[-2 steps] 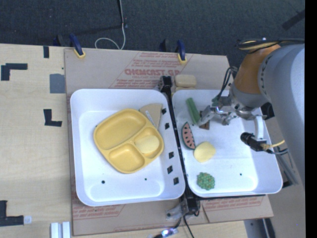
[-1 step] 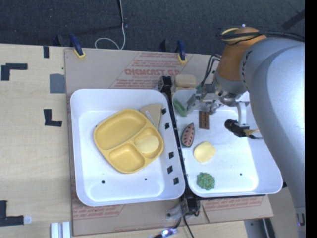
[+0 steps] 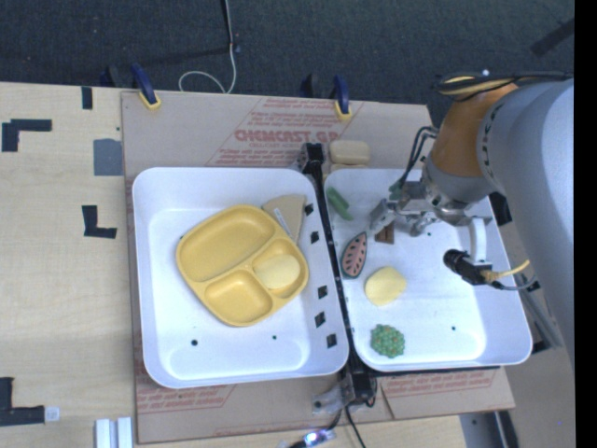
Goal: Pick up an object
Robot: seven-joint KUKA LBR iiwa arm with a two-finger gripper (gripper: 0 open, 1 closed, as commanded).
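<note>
My gripper (image 3: 403, 217) hangs low over the back part of the right bin (image 3: 504, 343), with the grey arm and its orange band (image 3: 464, 138) reaching in from the right. A small brown piece (image 3: 384, 236) lies just below and to the left of the gripper; whether they touch is unclear. Further left lie a green pod-like piece (image 3: 337, 203) and a red and green slice (image 3: 354, 255). A pale yellow lump (image 3: 384, 286) sits mid-bin, and a green broccoli-like piece (image 3: 388, 341) lies near the front.
The left bin (image 3: 159, 343) holds a yellow divided plate (image 3: 242, 264) and a beige wedge (image 3: 289, 213) beside it. A beige block (image 3: 349, 152) rests on the cardboard behind the bins. A black divider (image 3: 324, 250) runs between the bins. Cables (image 3: 476, 269) hang off the wrist.
</note>
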